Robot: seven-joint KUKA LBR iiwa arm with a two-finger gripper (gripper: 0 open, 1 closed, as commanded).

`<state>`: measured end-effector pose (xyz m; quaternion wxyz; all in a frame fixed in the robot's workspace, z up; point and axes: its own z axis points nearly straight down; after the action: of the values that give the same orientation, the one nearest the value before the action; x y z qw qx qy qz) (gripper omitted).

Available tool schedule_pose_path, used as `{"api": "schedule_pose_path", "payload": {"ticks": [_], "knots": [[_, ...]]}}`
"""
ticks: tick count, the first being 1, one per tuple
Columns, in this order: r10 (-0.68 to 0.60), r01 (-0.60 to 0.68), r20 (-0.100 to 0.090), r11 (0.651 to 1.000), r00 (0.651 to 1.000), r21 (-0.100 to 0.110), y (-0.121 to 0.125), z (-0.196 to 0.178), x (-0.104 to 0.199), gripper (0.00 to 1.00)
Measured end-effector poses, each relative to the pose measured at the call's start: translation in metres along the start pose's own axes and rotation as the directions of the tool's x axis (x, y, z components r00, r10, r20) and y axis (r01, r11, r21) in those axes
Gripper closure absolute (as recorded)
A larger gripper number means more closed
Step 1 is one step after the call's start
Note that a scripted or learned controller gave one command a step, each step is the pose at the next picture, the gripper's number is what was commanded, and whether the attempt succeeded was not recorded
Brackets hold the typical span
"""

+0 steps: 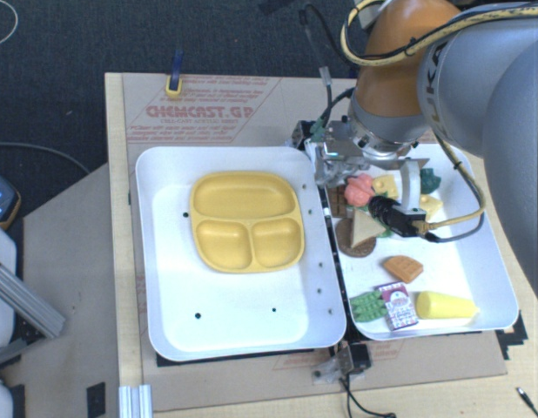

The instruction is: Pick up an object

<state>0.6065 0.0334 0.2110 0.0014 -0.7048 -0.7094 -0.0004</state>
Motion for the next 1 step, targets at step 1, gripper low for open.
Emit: {"api": "schedule_pose_path", "payload": {"ticks": [1], "knots": [[0.004, -0.004, 0.002, 1.0, 1.0, -0.005, 0.0004, -0.0116, 0.0134, 1.0]]}}
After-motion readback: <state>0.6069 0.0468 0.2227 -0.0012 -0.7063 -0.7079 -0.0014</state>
